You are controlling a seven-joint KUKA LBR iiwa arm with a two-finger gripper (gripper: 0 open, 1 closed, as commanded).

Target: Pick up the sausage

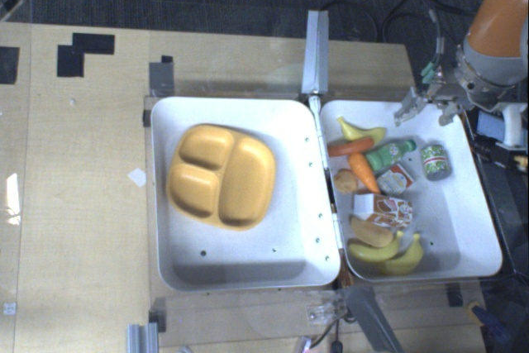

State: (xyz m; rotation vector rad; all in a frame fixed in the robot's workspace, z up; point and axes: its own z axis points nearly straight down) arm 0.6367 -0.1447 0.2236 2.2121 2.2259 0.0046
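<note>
Bananas sit at your right bin's near edge; the sausage lies further back, beside the carrot. Your hand hovers over the far rim, fingers spread, gripping nothing, so reaching, grasping and lifting all remain.

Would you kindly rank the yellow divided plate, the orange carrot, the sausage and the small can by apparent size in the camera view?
Largest to smallest:
1. yellow divided plate, by far
2. orange carrot and sausage, too alike in length to separate
3. small can
</note>
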